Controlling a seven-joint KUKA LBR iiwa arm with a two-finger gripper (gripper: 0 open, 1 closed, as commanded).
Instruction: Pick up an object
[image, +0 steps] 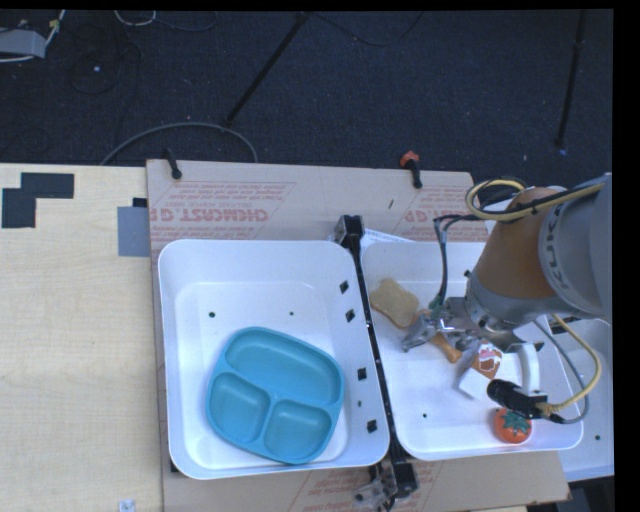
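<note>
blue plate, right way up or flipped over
Right way up: the blue plate lies flat in the left bin with its three compartments facing up.

**Grey arm, orange band, looping cables**

The arm (575, 240) has a smooth grey cylindrical casing with a broad orange band (510, 255) above the wrist. Yellow and black cables (492, 192) loop beside it. The wrist end is silvery metal with small bright fittings.

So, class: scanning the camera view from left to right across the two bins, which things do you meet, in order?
Blue divided plate → tan sponge-like block → gripper → small white carton → orange fruit-like toy.
</note>
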